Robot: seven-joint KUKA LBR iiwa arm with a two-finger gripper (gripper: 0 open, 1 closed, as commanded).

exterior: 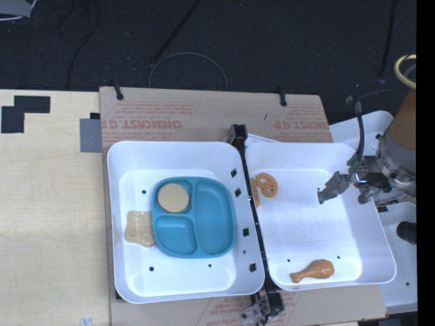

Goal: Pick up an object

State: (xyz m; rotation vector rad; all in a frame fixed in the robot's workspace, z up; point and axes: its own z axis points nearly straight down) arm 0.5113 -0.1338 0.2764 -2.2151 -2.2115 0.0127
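Observation:
My gripper (348,193) hangs over the right side of the right bin (306,156), coming in from the right edge. Its two dark fingers (331,187) stand apart with only white bin floor between them, so it is open and holds nothing. An orange-brown pretzel (264,185) lies at the bin's far left, well to the left of the gripper. A tan drumstick (313,271) lies near the bin's front wall, below and left of the gripper.
The left bin (129,161) holds a blue divided plate (204,229) with a round tan biscuit (172,197) in its upper-left section. A pale bread-like piece (139,228) lies against the plate's left edge. A black divider (246,202) separates the bins.

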